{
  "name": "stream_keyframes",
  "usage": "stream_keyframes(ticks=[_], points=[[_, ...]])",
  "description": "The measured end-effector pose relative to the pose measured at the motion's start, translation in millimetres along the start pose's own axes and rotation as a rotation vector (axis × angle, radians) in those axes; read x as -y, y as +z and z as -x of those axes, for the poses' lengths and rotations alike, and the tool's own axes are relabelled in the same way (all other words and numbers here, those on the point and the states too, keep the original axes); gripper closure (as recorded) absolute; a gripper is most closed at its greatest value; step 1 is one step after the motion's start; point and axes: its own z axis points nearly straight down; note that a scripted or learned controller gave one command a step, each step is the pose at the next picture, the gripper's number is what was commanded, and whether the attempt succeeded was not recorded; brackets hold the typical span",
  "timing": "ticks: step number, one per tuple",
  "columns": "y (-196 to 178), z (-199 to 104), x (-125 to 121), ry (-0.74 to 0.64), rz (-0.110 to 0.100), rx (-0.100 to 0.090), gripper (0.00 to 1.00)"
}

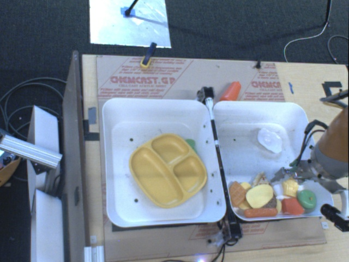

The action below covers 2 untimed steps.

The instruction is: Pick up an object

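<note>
A pile of toy food lies along the front of the right bin [245, 119]: orange pieces [238, 193], a yellow piece [259, 196], a small yellow block [291, 188], a red piece [292, 206] and a green round piece [307, 199]. A pale translucent object [270, 140] rests further back in that bin. The arm [332, 146] reaches in from the right, and my gripper [287, 173] hangs low just behind the pile, near the yellow block. Nothing is visibly between its fingers.
The left bin [117, 146] holds a yellow divided plate [168, 170] with a green item [190, 143] peeking from behind it. An orange object [231, 91] lies on the bench behind the bins. A black divider [215, 141] runs between the bins.
</note>
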Motion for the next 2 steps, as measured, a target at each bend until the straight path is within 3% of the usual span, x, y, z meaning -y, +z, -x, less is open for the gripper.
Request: stream_keyframes(ticks=[1, 2], points=[[-1, -46, -98, -0.018, 0.014, 0.000, 0.00], [0, 3, -12, 0.000, 0.000, 0.001, 0.00]])
